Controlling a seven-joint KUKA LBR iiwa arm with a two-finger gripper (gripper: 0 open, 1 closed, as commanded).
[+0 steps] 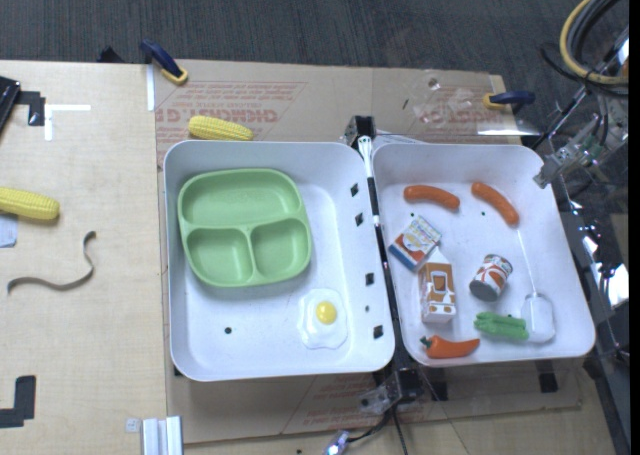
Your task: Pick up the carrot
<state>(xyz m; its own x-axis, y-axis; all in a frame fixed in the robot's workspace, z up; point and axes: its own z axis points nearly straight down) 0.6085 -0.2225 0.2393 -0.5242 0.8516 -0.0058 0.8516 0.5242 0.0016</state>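
Observation:
The carrot [452,347] is small and orange with a green stub at its left end. It lies flat along the near wall of the right bin [560,233], just below a small carton [437,292]. My gripper [558,163] hangs at the far right corner of that bin, well away from the carrot and partly lost among grey arm parts and cables. Nothing is visibly held in it.
The right bin also holds two orange-red sausages [432,197] [496,202], a small box [416,242], a can [490,277], a green vegetable [501,326] and a white piece [539,315]. In the left bin [200,343] lie a green divided plate [244,226] and a fried egg [324,317]. Corn cobs [220,128] [28,204] lie outside.

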